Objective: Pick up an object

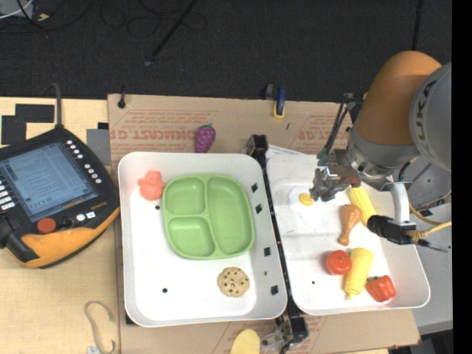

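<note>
My gripper (322, 192) hangs low over the back left part of the right bin (413, 297). A small yellow piece (305, 199) lies on the bin floor just left of it. A corn cob (361, 200) lies to its right, partly under the wrist. Nearer the front of this bin lie a brown drumstick (348, 222), a red tomato (338, 262), a long yellow fruit (358, 270) and a red pepper (380, 288). Nothing shows in the gripper's grasp.
The left bin (140, 301) holds a green divided plate (208, 217), a pink toy (150, 185) and a cookie (234, 281). Purple grapes (205, 137) lie behind the bins and a yellow item (245, 341) in front. A teach pendant (51, 190) sits at far left.
</note>
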`<move>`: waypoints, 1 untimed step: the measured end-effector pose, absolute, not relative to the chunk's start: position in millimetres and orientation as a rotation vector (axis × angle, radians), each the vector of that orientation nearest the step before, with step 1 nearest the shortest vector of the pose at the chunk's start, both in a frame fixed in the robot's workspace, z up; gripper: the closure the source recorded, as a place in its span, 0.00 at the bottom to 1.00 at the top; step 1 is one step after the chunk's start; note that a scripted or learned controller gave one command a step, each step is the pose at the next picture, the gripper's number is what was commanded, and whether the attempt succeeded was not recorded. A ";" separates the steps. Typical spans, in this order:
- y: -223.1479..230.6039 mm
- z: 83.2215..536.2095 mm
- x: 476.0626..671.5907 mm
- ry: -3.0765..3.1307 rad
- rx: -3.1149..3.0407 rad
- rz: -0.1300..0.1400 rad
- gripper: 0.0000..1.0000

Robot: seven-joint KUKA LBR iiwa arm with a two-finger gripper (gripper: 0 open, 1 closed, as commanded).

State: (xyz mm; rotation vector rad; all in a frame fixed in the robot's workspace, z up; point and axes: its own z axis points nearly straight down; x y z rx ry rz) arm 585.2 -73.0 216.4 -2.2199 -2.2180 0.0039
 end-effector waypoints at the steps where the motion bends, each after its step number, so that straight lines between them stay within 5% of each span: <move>1: -75.4 226.8 596.4 -2.226 -2.216 0.000 1.00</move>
